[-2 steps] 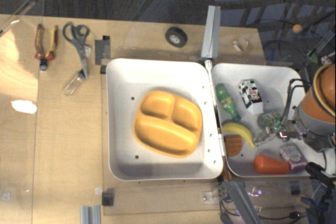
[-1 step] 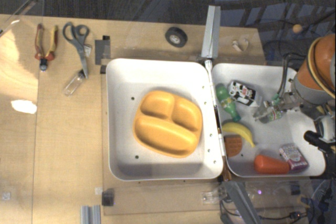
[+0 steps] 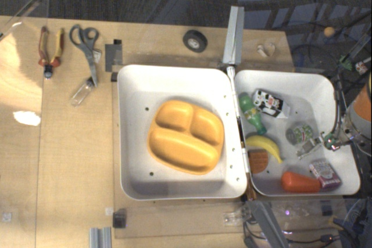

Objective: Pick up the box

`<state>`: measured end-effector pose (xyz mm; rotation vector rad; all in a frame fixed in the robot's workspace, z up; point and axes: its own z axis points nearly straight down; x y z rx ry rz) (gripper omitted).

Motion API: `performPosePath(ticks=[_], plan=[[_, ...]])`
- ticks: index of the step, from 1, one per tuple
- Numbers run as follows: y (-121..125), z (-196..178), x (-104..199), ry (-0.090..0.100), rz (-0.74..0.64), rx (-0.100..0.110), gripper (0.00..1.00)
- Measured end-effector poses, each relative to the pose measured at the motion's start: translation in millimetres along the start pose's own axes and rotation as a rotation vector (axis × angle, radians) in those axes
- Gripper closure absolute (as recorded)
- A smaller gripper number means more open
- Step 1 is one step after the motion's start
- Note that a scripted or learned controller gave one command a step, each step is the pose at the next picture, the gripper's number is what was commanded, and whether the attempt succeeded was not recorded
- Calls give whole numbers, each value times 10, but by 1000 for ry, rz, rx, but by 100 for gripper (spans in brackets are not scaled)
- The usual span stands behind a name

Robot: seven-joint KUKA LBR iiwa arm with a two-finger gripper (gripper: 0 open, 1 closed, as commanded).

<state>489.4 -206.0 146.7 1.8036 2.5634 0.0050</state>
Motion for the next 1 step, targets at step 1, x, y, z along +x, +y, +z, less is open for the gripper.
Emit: performPosePath(ticks=[1], plan=[[13,575,-9,-4,-38,-5,0]])
